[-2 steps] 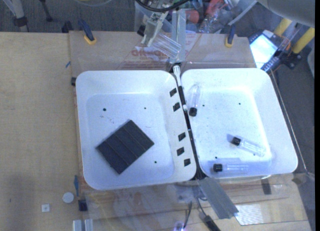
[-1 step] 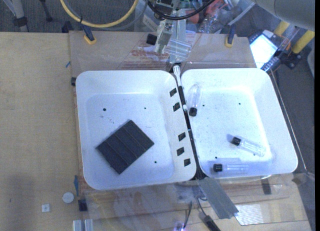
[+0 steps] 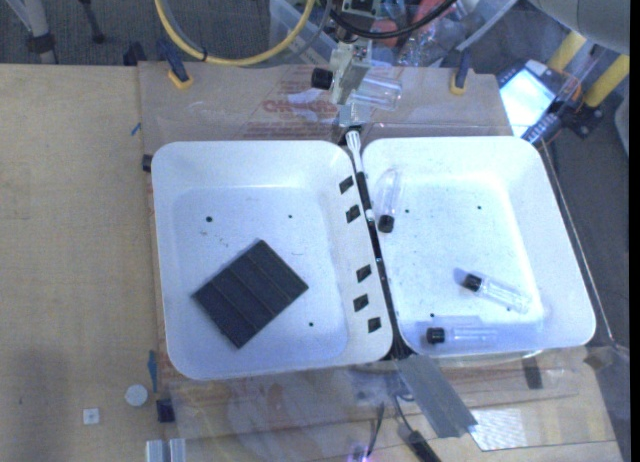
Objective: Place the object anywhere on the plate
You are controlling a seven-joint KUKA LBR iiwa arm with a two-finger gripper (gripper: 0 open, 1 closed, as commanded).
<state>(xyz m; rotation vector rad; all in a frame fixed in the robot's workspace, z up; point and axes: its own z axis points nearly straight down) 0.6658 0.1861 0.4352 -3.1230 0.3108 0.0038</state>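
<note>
between the claw [image 3: 352, 78] fingers, a vial [image 3: 375, 90] lies seemingly crosswise.

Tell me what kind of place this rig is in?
Likely a robotics lab test bench: two white bins on a wooden bench, clear capped tubes as test pieces, and loose yellow and black cables behind.

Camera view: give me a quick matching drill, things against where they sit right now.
Things:
1. dark plate
2. gripper
3. tube with black cap
4. two tubes

Places:
A. above the far rim, holding a clear tube
B. left bin
C. right bin, near corner
D. right bin, by the divider

Pairs: 1-B, 2-A, 3-D, 4-C
</note>
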